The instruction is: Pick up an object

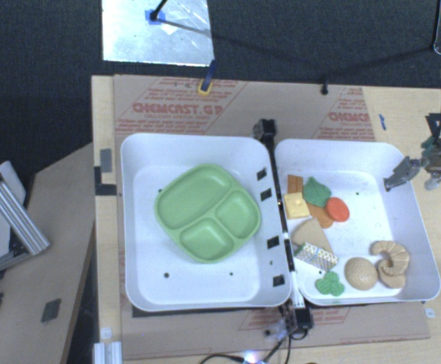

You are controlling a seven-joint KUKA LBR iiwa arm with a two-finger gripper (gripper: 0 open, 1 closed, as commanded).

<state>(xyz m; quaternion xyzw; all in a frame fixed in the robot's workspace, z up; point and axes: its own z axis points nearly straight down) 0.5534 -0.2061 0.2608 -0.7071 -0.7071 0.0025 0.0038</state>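
The right white bin (410,226) holds several toy foods. Among them are a red tomato piece (338,210), a green leafy piece (316,192), a yellow cheese block (296,206), a tan bread roll (361,273) and a croissant (392,262). My gripper (418,176) hovers at the bin's far right corner, above the rim and apart from every item. It looks open, with nothing between its fingers (398,174).
The left white bin (140,203) bears a green divided plate (208,212). A black divider (275,203) runs between the bins. An orange cracker (294,183), a beige wedge (312,237), a patterned bar (316,257) and a small green piece (329,283) lie along the right bin's left side.
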